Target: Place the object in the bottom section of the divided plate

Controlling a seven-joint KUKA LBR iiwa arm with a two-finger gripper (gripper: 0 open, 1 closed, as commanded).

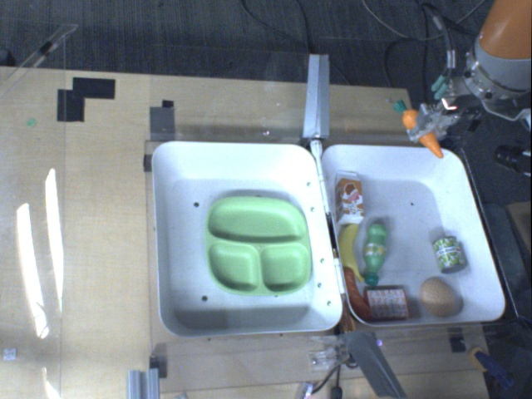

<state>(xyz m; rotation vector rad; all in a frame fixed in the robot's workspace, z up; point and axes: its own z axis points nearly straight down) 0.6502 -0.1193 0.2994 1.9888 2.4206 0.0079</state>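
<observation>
- The pale wooden counter (83, 248) carries two shallow white bins side by side: the left white bin (179, 223) and the right white bin (474, 223).
- The grey arm with the orange band (507, 23) reaches in at the upper right, above the far corner of the right bin.
- The green divided plastic plate (258, 243) lies flat in the middle of the left bin. As seen from the camera, it has one long section on the far side and two smaller ones on the near side; all three look bare.
- Loose items lie in the right bin: a brown round potato-like object (440, 297), a red flat packet (385, 303), a green plastic bottle (374, 249), a yellow banana (349, 252), a white-and-brown pouch (350, 198) and a small green-labelled can (450, 253).
- The tool (432, 130) hovers over the right bin's far rim. A small orange carrot-shaped object (424, 135) shows at its tip, seemingly grasped, though I cannot confirm a firm pinch at this scale.
- Judgement: the step in hand is the carry, with the pick apparently done and the placement not yet made.
- Judgement: the next move calls for a long traverse leftward over the divider between the bins, then a descent above the plate's near side, clear of the ridges between sections, before release.
</observation>
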